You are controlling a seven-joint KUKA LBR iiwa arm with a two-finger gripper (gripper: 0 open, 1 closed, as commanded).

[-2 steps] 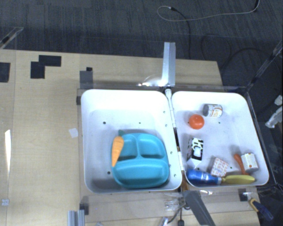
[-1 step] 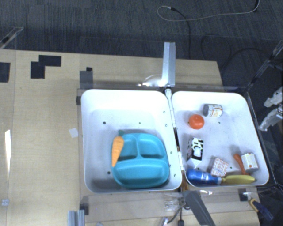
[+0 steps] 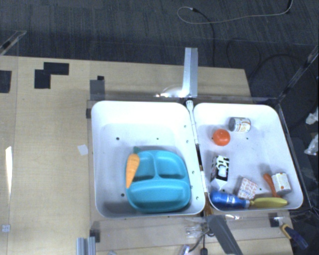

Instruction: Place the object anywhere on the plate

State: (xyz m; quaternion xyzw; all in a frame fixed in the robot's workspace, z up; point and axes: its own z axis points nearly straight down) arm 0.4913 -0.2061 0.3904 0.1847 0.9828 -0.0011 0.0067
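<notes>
Your counter [image 3: 45,149] is pale wood, with dark carpet and a loose cable [image 3: 234,12] beyond its far edge. Two white bins sit side by side. The left bin [image 3: 107,124] holds a blue divided plate [image 3: 162,182]; a carrot [image 3: 131,169] lies across the plate's left rim, touching it. The right bin [image 3: 266,122] holds an orange ball [image 3: 221,137], a small can [image 3: 239,124], a black-and-white carton [image 3: 221,168], a blue bottle [image 3: 227,200], a banana [image 3: 270,201] and small boxes. You cannot tell the gripper's state or its place relative to the carrot.
</notes>
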